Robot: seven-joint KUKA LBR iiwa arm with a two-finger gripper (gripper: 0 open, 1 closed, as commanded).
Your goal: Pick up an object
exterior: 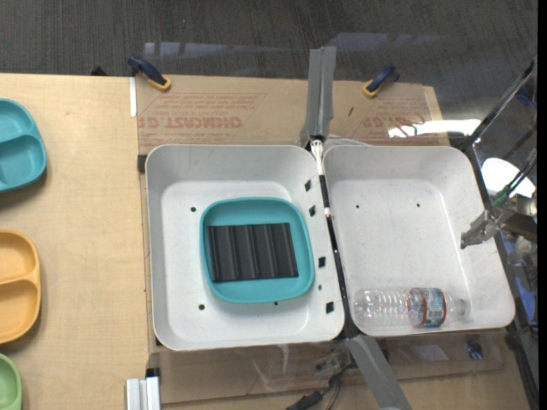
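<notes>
A clear plastic water bottle point(410, 306) with a blue and red label lies on its side along the front wall of the right bin point(402, 186), cap pointing right. In the left bin point(171, 229) sits a teal square tray point(256, 251) with a dark ribbed insert, flat on the bin floor near the middle.
A metal bracket and thin struts point(496, 225) overhang the right bin's right rim. A grey divider bar point(320, 92) runs behind the bins over brown cardboard point(222, 114). Teal point(17, 148), orange point(15, 284) and green point(7, 383) dishes lie on the wooden table at left.
</notes>
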